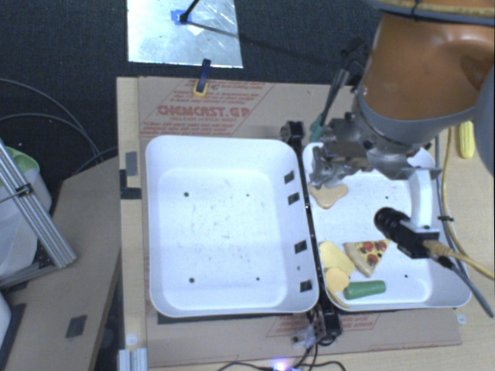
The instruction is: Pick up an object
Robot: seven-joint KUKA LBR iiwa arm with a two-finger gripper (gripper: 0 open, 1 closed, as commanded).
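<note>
In the right white bin lie a tan flat biscuit-shaped piece, a toy pizza slice, two yellow pieces and a green cylinder. My gripper hangs under the big orange and grey arm, over the bin's upper left corner. It sits directly above the tan piece and hides that piece's top edge. I cannot tell whether it touches the piece. A black cylindrical part juts out over the bin beside the pizza slice.
The left white bin lies beside the right one, with a row of black clips on the wall between them. Both rest on cardboard. A metal sheet lies behind, and an aluminium frame stands at left.
</note>
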